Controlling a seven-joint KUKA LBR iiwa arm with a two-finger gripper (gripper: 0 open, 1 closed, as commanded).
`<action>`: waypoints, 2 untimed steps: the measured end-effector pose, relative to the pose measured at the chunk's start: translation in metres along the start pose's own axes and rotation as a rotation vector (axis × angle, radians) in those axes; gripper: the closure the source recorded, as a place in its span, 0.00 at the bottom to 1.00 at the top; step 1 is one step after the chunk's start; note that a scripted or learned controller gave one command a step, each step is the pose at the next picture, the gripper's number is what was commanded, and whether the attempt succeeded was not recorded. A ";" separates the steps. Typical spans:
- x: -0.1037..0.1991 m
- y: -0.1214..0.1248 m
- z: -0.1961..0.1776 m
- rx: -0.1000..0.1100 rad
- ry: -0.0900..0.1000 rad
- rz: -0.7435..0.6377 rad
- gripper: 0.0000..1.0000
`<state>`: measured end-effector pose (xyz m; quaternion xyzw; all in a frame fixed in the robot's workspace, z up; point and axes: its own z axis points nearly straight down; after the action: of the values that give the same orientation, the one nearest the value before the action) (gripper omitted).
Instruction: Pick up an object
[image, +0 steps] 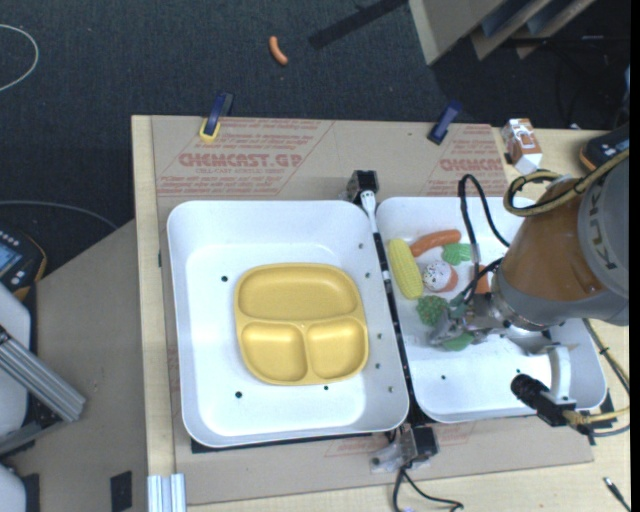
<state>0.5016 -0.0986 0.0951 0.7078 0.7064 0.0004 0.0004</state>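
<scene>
We see the desk (300, 150), the left bin (200, 330) holding a yellow tray (300, 322), and the right bin (470, 395). Toy food sits at its ten o'clock: corn (405, 267), carrot (437, 241), broccoli (432, 311). The jaws (462, 325) hover near the broccoli; their opening we cannot tell. Best to descend squarely over one piece. Cardboard reads "CHEMCAST".

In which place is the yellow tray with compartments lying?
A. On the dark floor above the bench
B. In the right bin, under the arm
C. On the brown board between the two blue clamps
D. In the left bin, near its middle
D. The yellow tray lies flat near the middle of the left bin, while the corn and the other toy foods are in the right bin.
</scene>
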 end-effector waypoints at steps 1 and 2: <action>-0.007 -0.001 -0.061 -0.005 -0.002 -0.002 1.00; -0.007 0.000 -0.103 -0.005 -0.002 -0.003 1.00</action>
<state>0.5012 -0.1061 0.1986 0.7067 0.7075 0.0015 0.0031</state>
